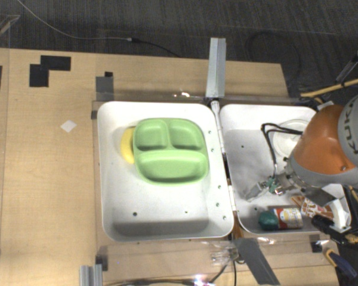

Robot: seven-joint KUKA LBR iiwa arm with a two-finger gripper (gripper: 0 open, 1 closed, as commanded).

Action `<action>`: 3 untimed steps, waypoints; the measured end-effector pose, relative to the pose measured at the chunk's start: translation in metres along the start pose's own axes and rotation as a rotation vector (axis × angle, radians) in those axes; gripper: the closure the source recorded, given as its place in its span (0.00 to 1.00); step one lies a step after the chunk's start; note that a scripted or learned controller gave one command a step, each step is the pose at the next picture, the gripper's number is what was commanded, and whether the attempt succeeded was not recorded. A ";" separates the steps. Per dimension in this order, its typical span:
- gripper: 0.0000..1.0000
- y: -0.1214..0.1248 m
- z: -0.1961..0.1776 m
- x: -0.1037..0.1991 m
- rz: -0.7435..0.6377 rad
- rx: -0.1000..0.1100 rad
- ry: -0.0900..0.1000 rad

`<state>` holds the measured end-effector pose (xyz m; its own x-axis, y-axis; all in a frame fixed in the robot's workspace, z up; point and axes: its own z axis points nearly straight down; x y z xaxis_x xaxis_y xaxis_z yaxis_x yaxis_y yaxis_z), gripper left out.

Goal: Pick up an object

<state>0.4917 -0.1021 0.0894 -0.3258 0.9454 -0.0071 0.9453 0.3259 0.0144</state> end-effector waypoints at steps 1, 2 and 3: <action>0.00 0.005 0.000 0.008 -0.089 0.001 -0.003; 0.00 0.034 0.001 -0.005 0.040 0.004 0.002; 1.00 0.037 -0.011 -0.007 0.033 -0.004 -0.005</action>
<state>0.5286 -0.0964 0.1015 -0.2947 0.9555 -0.0114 0.9553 0.2949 0.0190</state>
